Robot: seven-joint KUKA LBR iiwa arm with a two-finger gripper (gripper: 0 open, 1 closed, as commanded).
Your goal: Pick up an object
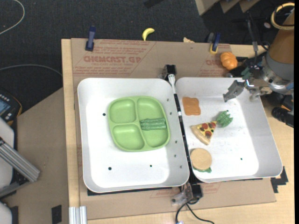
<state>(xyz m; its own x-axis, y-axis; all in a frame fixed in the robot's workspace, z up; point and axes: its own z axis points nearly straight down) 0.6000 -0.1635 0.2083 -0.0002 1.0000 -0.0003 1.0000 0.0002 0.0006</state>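
Note:
The right bin (252, 139) holds a brown toast slice (191, 106), a pizza slice (204, 132), a small green leafy piece (224, 119) and a round burger (201, 159). In the left bin (93, 139) sits a green divided plate (126, 125), and a green ridged item (153, 123) lies in its right side. My gripper (243, 93) hangs over the right bin's far right corner, above and to the right of the leafy piece. It is open, and its two fingers are spread with nothing between them.
Behind the bins, an orange toy fruit (228, 60) and a yellow banana (147, 33) lie on the cardboard sheet. Blue clamps (90, 38) grip the sheet's far edge. A black divider (176, 111) runs between the bins.

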